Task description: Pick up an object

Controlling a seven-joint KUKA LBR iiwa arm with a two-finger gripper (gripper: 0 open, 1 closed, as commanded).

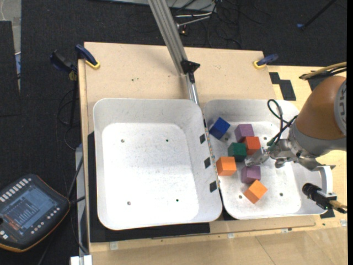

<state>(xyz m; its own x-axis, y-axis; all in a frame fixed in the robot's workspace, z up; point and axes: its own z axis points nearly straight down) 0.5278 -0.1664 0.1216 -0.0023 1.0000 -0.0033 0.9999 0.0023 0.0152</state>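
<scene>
a grey arm [325,120] with an orange band reaches in from the right over the right bin [287,206], its gripper [259,157] low among a cluster of blocks. how wide the gripper stands cannot be told from this slanted view. the blocks lie in the left half of that bin: a blue block [219,128] farthest back, then a purple block [244,131], a green block [238,150] and a red-orange block [252,144] packed close together. the gripper tip sits just beside the red-orange and green blocks, on their right. a second purple block [251,173] lies just in front of the tip, an orange block [226,165] sits near the bin's left wall, and another orange block [255,191] lies nearest the front. the nearest candidates lie left of and in front of the tip, none seen held. the wrist angles down and leftward. the left bin [105,148] sits alongside.
</scene>
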